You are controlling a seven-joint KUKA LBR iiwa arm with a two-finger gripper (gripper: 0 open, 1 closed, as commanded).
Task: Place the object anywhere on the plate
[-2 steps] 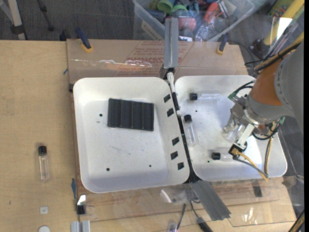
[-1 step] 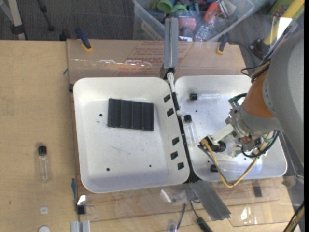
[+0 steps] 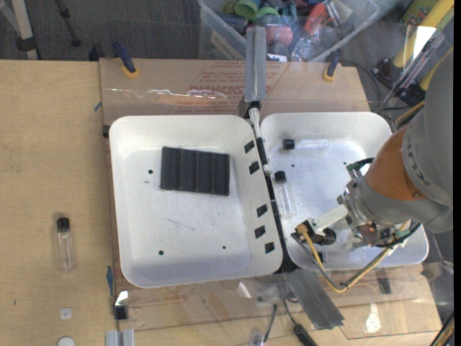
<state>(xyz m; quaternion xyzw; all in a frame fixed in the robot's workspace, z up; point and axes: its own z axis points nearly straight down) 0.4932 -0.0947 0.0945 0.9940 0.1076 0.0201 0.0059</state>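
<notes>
Apparently the picking step is in hand: the gripper (image 3: 344, 231) hangs low in the right bin (image 3: 360, 125), well to the right of the plate (image 3: 194, 170) and nearer the front. Whether it grips anything, I cannot tell. A black piece (image 3: 288, 144) and a second piece (image 3: 279, 176) lie right of the plate, beyond the divider (image 3: 261, 186) (which one is the object, I cannot say). The next move calls for a lift over the divider, then travel left. Around the plate is bare floor on every side, so there is enough room.
</notes>
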